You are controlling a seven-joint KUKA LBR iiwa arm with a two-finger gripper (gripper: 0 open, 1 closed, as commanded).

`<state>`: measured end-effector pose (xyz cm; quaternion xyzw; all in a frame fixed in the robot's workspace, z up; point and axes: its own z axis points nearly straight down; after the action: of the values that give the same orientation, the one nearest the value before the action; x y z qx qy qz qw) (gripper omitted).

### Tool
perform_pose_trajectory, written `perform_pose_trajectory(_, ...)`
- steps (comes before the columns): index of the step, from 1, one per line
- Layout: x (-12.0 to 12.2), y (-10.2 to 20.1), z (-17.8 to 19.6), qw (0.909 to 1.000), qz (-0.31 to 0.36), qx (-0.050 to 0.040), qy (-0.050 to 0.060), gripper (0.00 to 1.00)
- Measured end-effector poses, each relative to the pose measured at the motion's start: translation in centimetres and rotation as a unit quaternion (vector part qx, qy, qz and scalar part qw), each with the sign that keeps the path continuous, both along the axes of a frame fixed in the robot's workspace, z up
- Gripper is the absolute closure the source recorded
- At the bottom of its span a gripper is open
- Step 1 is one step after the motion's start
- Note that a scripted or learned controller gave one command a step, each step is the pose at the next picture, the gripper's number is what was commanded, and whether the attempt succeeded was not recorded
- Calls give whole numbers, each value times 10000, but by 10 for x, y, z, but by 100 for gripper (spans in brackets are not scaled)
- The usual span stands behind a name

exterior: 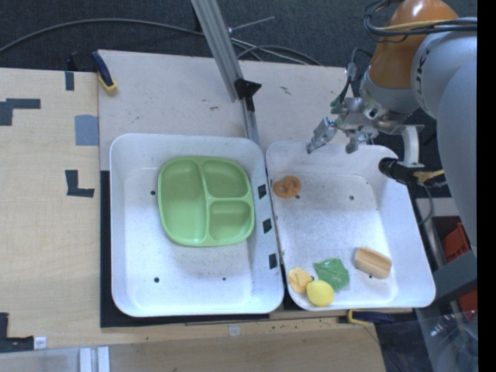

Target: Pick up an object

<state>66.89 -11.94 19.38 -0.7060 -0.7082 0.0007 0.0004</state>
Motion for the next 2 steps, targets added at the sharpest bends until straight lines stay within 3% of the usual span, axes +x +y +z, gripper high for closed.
perform_pose_trajectory(1, 0, 0, 0, 10000, -4, -3, 1, 0)
perform_pose_trajectory(2, -4, 9, -49, 10000, -5, -2, 22, 0)
